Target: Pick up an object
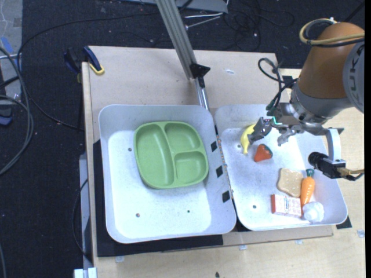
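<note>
Two white bins; tool above banana, strawberry.

arm cut off at right edge, banana partly hidden

**Free room and obstructions across the two bins**

Left bin: a green divided plate takes the upper middle; the floor below and to its left lies bare and open to approach from above. Right bin: objects crowd the upper and right parts — a banana and a red piece close under the gripper, then toast, a carrot, a small carton and a white lump packed together. The lower-left floor of this bin stays free. A slanted metal pole crosses above the bins' shared upper edge.
</note>
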You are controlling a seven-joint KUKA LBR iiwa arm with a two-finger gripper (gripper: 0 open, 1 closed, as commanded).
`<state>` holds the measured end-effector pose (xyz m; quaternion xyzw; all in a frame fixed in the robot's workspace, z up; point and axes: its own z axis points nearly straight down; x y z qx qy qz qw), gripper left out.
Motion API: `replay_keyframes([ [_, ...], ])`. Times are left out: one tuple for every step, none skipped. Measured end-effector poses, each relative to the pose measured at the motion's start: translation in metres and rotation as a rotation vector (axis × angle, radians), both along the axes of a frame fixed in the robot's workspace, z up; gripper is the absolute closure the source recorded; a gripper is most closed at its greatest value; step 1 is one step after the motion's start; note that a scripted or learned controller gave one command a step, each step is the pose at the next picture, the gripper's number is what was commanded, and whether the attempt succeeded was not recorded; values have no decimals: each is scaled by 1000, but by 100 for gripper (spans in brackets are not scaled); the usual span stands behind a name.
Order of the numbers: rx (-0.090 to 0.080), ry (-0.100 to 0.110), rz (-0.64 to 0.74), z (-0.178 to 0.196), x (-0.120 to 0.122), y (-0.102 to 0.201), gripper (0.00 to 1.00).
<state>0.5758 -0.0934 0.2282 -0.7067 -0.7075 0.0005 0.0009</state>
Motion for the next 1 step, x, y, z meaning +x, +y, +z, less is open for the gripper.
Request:
replay_keyframes([
  [0, -2, 0, 1, 0, 0, 0],
])
